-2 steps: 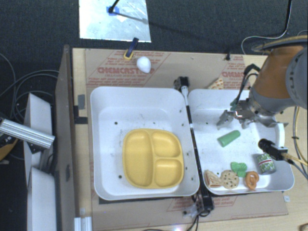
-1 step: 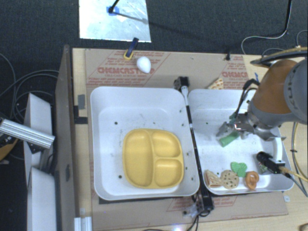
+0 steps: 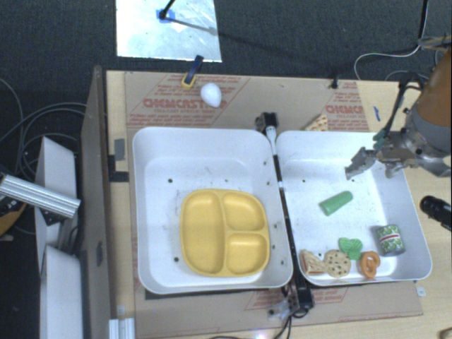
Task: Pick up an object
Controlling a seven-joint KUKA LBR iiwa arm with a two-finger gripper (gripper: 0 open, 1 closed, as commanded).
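Observation:
The right bin (image 3: 311, 150) holds a green cylinder (image 3: 335, 203) near its middle. Along its front edge lie a cracker wedge (image 3: 313, 262), a chocolate-chip cookie (image 3: 337, 263), a green leafy piece (image 3: 349, 246), an orange pretzel ring (image 3: 369, 263) and a small green can (image 3: 389, 239). My gripper (image 3: 359, 162) hangs over the right bin's back right part, above and to the right of the green cylinder. Nothing shows between its fingers.
The left bin (image 3: 155, 154) holds a yellow divided plate (image 3: 224, 232). Behind the bins, on the cardboard, lie a white egg-shaped object (image 3: 211, 94) and a blue and yellow tool (image 3: 191, 72). A black divider (image 3: 279, 182) runs between the bins.

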